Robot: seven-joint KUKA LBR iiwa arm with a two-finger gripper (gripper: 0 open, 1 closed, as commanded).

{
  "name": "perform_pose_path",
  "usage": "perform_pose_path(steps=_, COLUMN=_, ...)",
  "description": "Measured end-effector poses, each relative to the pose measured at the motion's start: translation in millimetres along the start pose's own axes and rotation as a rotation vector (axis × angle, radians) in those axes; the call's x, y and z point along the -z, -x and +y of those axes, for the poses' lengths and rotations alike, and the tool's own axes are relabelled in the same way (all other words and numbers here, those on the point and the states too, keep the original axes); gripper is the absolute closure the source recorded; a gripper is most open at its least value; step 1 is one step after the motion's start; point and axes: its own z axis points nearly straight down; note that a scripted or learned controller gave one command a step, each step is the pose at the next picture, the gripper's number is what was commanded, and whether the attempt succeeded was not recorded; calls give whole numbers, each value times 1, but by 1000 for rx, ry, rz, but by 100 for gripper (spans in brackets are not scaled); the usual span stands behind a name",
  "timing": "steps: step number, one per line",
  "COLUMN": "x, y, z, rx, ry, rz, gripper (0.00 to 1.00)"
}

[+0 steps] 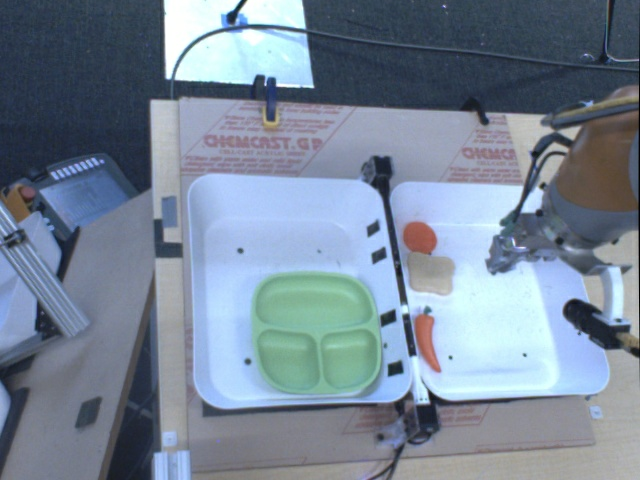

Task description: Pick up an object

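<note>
Three small objects lie along the left side of the right bin [520, 363]. An orange-red round piece [420, 236] sits furthest back. A tan, bread-like slice [432, 274] lies just in front of it. A toy carrot [427, 339] with a green top lies nearest the front, close to the bin's left wall. My gripper [500, 255] hangs over the right half of this bin, to the right of the tan slice and apart from it. Nothing shows between its fingers.
The left bin [215, 228] holds a green divided plate [317, 331] with three compartments. A black divider strip [395, 268] runs between the two bins. A black part [592, 323] juts over the right bin's right rim. A yellow clamp [270, 103] grips the board at the back.
</note>
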Motion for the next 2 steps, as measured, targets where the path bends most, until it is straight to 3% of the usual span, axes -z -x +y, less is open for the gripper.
perform_pose_path(steps=1, x=57, y=11, z=1, rx=-1, ry=0, rz=-1, gripper=100)
perform_pose_path(steps=2, x=46, y=-35, z=-8, rx=3, ry=-7, rz=2, gripper=100)
